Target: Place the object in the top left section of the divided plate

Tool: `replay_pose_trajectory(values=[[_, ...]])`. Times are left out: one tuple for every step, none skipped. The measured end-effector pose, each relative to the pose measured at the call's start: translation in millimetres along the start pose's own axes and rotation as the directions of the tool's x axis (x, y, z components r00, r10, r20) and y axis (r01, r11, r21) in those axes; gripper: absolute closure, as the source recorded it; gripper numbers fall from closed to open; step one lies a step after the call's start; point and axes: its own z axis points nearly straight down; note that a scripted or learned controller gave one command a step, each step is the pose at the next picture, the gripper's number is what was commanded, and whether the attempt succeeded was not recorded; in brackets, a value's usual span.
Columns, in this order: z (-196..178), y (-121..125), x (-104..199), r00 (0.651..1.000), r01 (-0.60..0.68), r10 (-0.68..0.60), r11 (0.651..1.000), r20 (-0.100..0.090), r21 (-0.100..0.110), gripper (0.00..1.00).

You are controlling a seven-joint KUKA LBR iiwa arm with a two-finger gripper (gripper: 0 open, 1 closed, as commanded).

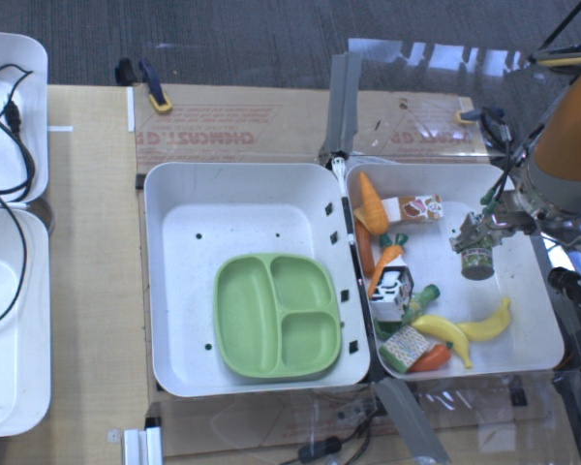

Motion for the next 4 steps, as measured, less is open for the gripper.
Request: replay_pose_trajectory(values=[[16, -8, 56, 0.999, 0.036, -0.036, 0.999, 0.000, 0.002, 1.00], [1, 10, 57, 0.978, 0.210, -0.210, 0.978, 0.001, 0.001, 1.00], [86, 24, 39, 0.888, 0.461, -0.461, 0.888, 0.000, 0.000, 1.00], [-1, 23, 120, 0.842, 0.539, -0.539, 0.842, 0.002, -0.001, 1.00]])
